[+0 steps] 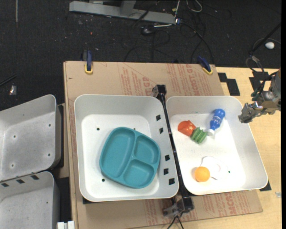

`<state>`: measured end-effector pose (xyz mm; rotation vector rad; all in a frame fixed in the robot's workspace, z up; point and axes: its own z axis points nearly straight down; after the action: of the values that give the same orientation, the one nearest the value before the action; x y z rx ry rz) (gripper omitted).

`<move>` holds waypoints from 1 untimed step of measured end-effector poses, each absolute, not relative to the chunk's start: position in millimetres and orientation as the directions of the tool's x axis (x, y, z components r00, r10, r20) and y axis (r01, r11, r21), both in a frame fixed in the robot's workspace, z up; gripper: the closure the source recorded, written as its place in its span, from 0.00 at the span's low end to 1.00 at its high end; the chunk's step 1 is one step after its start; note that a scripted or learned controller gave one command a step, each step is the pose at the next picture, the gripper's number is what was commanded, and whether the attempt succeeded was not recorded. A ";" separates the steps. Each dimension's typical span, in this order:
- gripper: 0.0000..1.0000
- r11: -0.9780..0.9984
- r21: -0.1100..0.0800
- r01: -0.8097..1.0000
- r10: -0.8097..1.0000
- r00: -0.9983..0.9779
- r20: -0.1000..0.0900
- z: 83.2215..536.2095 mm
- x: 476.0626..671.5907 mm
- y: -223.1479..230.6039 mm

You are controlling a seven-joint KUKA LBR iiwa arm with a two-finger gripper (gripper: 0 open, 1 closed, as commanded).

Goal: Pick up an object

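Brown cardboard-topped table (134,80) carries two white bins (120,105) on dark speckled floor (35,40). Pincer (247,115) at right rim; state cannot be determined.

**Setting: robotics lab test bench**

The scene reads as a research lab, not a home or shop. A cardboard sheet (134,74) covers the bench, fixed at its far edge by two clamps (88,62). Two shallow white bins (85,134) sit side by side on it, with black tape marks along their shared edge. Loose cables (196,27) and a grey metal bracket (120,12) lie on dark speckled flooring beyond the far edge. Spare white trays (27,129) rest off the left edge.
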<state>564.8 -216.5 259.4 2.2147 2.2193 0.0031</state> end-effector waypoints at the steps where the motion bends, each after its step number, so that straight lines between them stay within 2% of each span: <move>1: 1.00 0.007 0.000 1.000 1.000 -0.007 0.001 265.1 561.3 -160.5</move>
<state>561.3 -160.5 265.1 2.2145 2.2293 0.0010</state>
